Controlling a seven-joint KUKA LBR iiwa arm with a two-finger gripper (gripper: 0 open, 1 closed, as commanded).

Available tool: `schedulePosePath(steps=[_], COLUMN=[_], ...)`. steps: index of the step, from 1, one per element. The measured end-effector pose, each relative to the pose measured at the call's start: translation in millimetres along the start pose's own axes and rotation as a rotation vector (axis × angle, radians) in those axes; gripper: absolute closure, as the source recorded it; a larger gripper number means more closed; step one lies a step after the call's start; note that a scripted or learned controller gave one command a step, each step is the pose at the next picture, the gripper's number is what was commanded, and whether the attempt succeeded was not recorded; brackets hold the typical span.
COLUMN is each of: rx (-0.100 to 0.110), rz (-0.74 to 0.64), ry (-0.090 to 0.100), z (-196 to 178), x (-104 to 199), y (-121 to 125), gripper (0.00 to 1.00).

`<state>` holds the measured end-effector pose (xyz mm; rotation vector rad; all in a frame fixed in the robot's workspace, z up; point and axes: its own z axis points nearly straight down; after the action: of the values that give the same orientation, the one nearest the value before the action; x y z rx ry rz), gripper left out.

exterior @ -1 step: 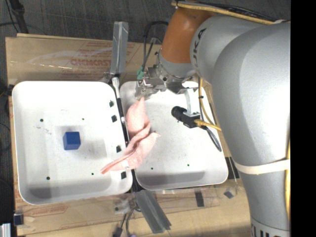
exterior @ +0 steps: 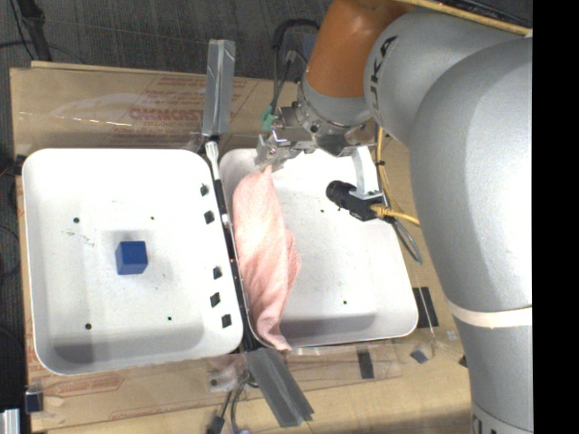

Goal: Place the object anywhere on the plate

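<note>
we find the gripper (exterior: 274,145) low over the far left corner of the right bin (exterior: 391,278), right at the top end of a pink cloth (exterior: 264,251) that trails down along that bin's left wall toward the near edge. the cloth's upper tip meets the gripper, but whether it is actually pinched there — we cannot tell; the wrist and cabling crowd that spot. the left bin (exterior: 54,179) bears a small blue cube (exterior: 132,257), lying loose and well apart from the arm. we see no plate we can identify, so the task's object is uncertain; our guess is the cloth, since the gripper is on it. we judge this the pick stage, placing not yet begun. the next move calls for a clean lift that brings the whole cloth clear of the divider between the bins — limp fabric may drag or slip. the grey arm (exterior: 470,152) covers the right bin's far right side, hiding whatever lies beneath.
</note>
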<state>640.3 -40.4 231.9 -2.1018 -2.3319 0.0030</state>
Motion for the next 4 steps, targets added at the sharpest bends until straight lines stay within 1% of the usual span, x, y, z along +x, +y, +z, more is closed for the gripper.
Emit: schedulePosePath(steps=[1,2,3,4], rx=[0.003,0.004,0.0,-0.004], rz=[-0.408,-0.812,-1.214,-1.47], ry=[0.0,0.0,-0.002,-0.005], z=[8.2,5.1,-1.1,-0.8], x=[58.1,98.6,140.0,190.8], y=[-2.0,-0.4,0.8,4.6], gripper=[1.0,1.0,1.0,1.0])
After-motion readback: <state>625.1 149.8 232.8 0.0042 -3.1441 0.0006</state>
